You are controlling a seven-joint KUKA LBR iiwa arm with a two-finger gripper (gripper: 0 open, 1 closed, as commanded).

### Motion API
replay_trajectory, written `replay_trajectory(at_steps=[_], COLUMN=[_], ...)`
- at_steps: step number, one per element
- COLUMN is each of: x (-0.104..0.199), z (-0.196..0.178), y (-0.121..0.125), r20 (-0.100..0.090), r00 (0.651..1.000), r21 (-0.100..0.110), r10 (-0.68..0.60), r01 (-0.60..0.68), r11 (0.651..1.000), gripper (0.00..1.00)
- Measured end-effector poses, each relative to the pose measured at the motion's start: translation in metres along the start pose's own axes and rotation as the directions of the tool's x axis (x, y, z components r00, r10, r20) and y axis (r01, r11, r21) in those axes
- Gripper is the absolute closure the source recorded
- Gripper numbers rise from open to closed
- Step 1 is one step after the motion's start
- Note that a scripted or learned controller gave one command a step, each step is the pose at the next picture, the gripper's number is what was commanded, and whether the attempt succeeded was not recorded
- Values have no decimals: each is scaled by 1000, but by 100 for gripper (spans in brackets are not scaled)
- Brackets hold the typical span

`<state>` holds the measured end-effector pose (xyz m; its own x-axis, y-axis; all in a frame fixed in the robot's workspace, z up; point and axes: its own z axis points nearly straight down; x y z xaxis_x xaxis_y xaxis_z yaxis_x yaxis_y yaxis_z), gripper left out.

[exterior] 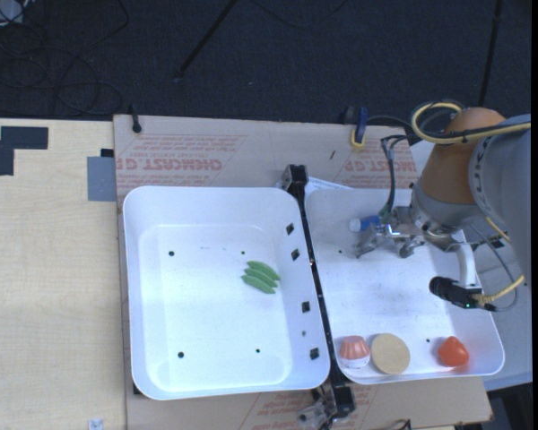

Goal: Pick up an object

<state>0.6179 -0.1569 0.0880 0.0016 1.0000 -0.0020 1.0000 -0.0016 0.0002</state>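
Nearest the camera, along the 6 o'clock wall of the right bin point(484, 365), 3 small things are seen in a row: a pink-and-white round object point(354, 351) toward 7 o'clock of that bin, a flat tan disc point(390, 354) just beside it and apparently touching it, and an orange-red ball point(452, 352) well apart from them toward 5 o'clock, close to the bin's corner. In the left bin point(161, 204), a green pod-shaped object point(261, 277) is found lying slightly toward 3 o'clock of the bin's centre, on the bare white floor and apart from every wall. The 2 bins are separated by a black divider strip point(307, 267) running from 12 o'clock to 6 o'clock. Farther back, over the 12 o'clock half of the right bin, the gripper point(387, 238) is held above the floor, reached in from 3 o'clock on the grey arm with its orange band point(453, 164). Nothing can be seen between the metal fingers, but whether they are spread or closed cannot be told from this slant. Each of the bin's 3 objects lies well apart from the gripper. Beyond the bins, a cardboard sheet point(206, 155) with red print is seen beneath them, and a dark floor point(251, 43) lies at 12 o'clock.
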Motion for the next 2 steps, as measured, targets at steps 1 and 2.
replay_trajectory(at_steps=[1, 2], x=[23, 79], z=[0, -34], y=[26, 26], r20=[-3, -3], r00=[1000, 1000], r21=[3, 0], r10=[-3, -6], r01=[3, 6], r11=[1000, 1000], gripper=[0, 0])
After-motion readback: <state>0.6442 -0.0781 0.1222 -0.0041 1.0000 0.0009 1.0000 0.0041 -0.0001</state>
